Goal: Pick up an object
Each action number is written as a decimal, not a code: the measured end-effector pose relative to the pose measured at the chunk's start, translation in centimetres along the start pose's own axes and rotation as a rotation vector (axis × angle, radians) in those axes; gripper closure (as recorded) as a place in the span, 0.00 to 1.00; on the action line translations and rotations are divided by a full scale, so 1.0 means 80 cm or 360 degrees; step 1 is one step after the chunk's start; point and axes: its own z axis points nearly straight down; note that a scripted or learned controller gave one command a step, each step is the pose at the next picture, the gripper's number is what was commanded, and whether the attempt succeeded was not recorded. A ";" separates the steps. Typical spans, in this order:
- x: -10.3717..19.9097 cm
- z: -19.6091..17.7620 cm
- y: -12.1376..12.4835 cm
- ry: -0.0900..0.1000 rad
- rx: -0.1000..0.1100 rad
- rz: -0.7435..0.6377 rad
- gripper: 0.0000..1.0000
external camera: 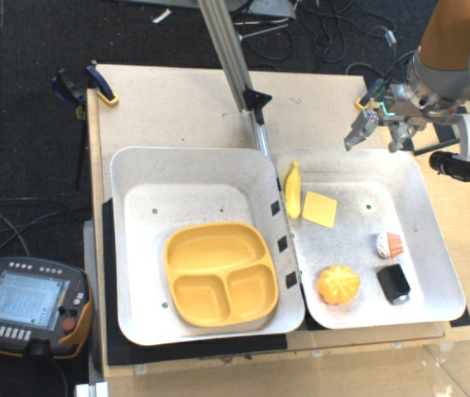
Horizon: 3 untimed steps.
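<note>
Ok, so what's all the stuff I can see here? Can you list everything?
divided plate: one, yellow, in the left bin
banana: one, yellow, right bin, by its left wall
flat square block: one, yellow, right bin, beside the banana
round bumpy toy: one, orange-yellow, right bin, near the front
small toy: one, white and orange, right bin, right side
small block: one, black, right bin, front right
bins: two, white, side by side on the bench
handheld controller: one, grey and orange, lower left
arm: one, grey with orange band, upper right
fingers: spread open above the right bin's back edge, holding nothing

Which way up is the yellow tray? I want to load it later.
Right way up. The yellow tray lies flat in the left bin, its three compartments facing up with nothing in them.
</note>
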 end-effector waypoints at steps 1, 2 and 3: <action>-0.001 0.080 0.002 0.0001 0.0008 0.0004 0.00; 0.001 0.161 0.000 0.0001 0.0007 0.0004 0.00; 0.002 0.202 -0.001 0.0000 0.0003 0.0002 0.00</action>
